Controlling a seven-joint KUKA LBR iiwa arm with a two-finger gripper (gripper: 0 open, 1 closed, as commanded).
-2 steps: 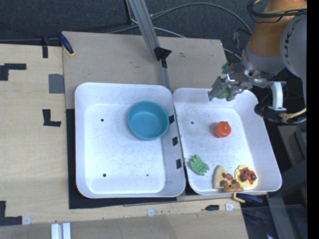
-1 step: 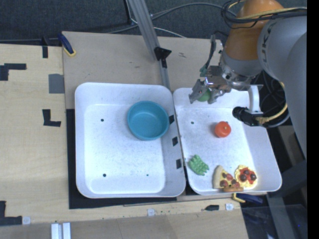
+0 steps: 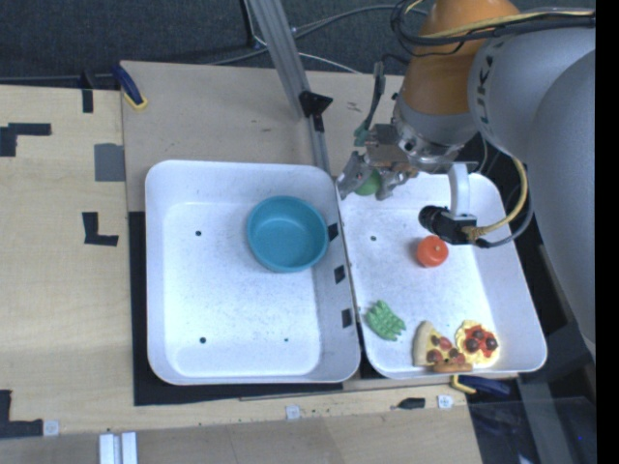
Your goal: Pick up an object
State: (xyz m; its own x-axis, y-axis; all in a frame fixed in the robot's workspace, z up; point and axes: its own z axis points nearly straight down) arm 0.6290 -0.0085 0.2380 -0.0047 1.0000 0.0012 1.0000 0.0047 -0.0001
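Note:
My gripper (image 3: 371, 180) hangs over the far left corner of the right bin (image 3: 503, 288), close to the divide between the two bins. A small round green object (image 3: 366, 185) shows between its fingers, and the fingers are shut on it. In the same bin lie a red-orange ball-like tomato (image 3: 432, 251) in the middle, a green leafy toy (image 3: 385, 320) near the left wall, and a pizza slice (image 3: 438, 349) beside a round red-topped piece (image 3: 477, 339) at the front. A blue bowl (image 3: 286, 232) stands upright in the left bin (image 3: 184, 288).
A slanted metal pole (image 3: 290, 61) runs down from the top to the bins' shared far corner. The arm's grey body and orange band (image 3: 455, 56) cover the right bin's far right side. Cables loop beside the wrist.

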